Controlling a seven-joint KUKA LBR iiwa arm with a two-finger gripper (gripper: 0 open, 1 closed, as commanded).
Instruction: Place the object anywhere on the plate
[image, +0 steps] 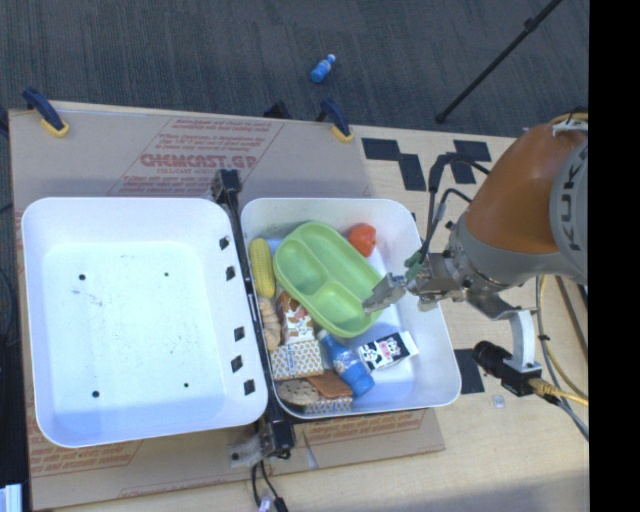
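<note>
Claw at the plate's rim, its grip not readable.

I had the claw (385, 293) beside the light-green divided plastic plate (318, 275) in the right white bin (432, 345); whether it held anything I couldn't tell, so I'd centre over a compartment before releasing.

Overhead view of the worktop (480, 420) with two white bins side by side. The left bin (60, 330) lies bare; the right bin (437, 350) holds a green divided plate (320, 275), a yellow corn cob (262, 267), an orange object (362, 238) and cartons. The end effector (385, 292) sits at the plate's right rim.
</note>
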